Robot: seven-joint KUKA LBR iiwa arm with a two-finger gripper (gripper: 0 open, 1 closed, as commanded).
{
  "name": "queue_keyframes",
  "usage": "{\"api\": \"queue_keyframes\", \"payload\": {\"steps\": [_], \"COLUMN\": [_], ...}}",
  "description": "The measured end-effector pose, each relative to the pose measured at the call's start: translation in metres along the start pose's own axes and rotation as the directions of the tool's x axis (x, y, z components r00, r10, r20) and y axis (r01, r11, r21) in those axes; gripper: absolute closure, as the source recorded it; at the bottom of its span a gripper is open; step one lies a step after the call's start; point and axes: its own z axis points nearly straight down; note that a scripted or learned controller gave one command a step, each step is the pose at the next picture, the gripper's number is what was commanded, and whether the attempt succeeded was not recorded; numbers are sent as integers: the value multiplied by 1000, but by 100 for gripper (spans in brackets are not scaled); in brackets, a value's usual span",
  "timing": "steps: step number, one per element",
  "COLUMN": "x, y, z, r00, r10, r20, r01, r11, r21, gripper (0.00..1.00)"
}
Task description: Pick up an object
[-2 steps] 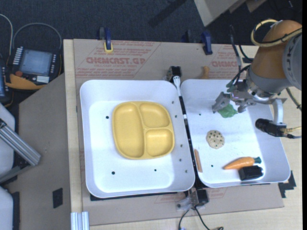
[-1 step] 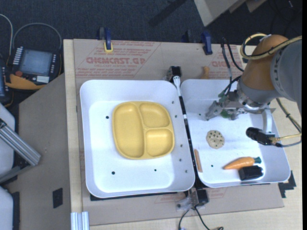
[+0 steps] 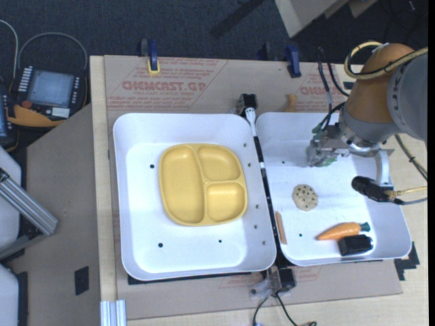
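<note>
Where the arm (image 3: pixel 380 90) reaches in from the right, its gripper (image 3: pixel 325 153) hangs over the upper part of the right bin (image 3: pixel 285 131), above bare white floor. Whether the claw stands wide or narrow cannot be told from this angle; nothing shows between its tips.

Right bin: shallow, smooth white plastic with rounded corners. Contents: one round, flat cookie (image 3: pixel 305 197), tan with dark specks, near the bin's middle, below and slightly left of the gripper and apart from it; one orange carrot (image 3: pixel 339 231), tapered, glossy, with a small green end, lying near the front wall; one black blocky item (image 3: pixel 356 245) just beside the carrot at the front right corner.

Left bin (image 3: pixel 136 182): same white plastic. It holds a yellow tray (image 3: pixel 202 183), rounded, matte, divided into three compartments.
</note>
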Motion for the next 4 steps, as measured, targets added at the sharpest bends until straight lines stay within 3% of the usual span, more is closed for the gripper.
{"api": "queue_keyframes", "payload": {"steps": [2,3,4], "x": [7,7,50], "y": [0,1,-4], "z": [-106,-127,-128], "r00": [1000,1000,1000], "r10": [-1,-1,-4], "r20": [2,1,-1], "r01": [1,1,4], "r11": [1000,1000,1000], "r21": [-6,-4,2], "gripper": [100,100,100]}}
